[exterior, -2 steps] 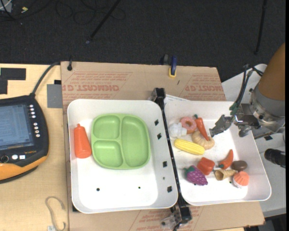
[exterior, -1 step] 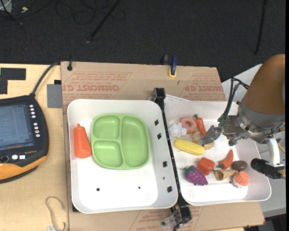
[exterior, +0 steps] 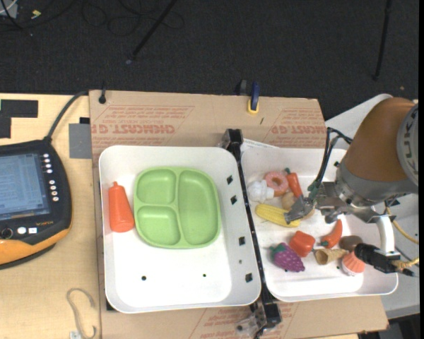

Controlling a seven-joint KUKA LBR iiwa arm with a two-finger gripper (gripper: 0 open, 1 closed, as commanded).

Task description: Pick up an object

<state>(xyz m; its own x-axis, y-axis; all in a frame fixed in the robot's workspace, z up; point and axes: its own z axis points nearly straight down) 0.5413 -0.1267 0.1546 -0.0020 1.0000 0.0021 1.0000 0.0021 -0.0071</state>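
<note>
So the gripper [exterior: 297, 211] is down in the right bin [exterior: 381, 287], fingertips right at the yellow corn [exterior: 271, 213], probably lining up on it since it sits at the edge of the toy food pile. Can't tell if it's open or closed from here. Left bin [exterior: 120, 274] has a green divided plate [exterior: 177, 208] and an orange bottle [exterior: 120, 207], well clear.

bins [exterior: 120, 274]: smooth white plastic, faint sheen | divided plate [exterior: 178, 208]: matt green plastic | bottle [exterior: 119, 207]: orange plastic | sheet under bins [exterior: 162, 122]: matt brown cardboard, printed | bench [exterior: 35, 288]: pale wood, matt | toy food [exterior: 288, 258]: glossy plastic | pincer [exterior: 298, 211]: grey metal
</note>
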